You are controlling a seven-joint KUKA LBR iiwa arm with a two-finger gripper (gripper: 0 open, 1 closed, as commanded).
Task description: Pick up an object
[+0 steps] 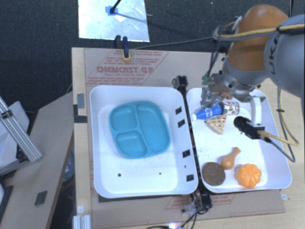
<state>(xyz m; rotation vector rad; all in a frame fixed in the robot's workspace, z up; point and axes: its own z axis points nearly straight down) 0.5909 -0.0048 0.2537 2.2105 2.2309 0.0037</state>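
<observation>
In the right bin a blue bottle with a white cap lies on its side near the far left corner. My gripper hangs directly over it, at or just above its top; contact is unclear. Just in front of the bottle lies a tan waffle wedge. Toward the near edge sit a tan drumstick, a round brown patty and an orange pumpkin.
The left bin holds a blue divided plate. A black divider with clips runs between the two bins. A small red-and-white can lies right of the bottle. The arm's grey body covers the right bin's far right corner.
</observation>
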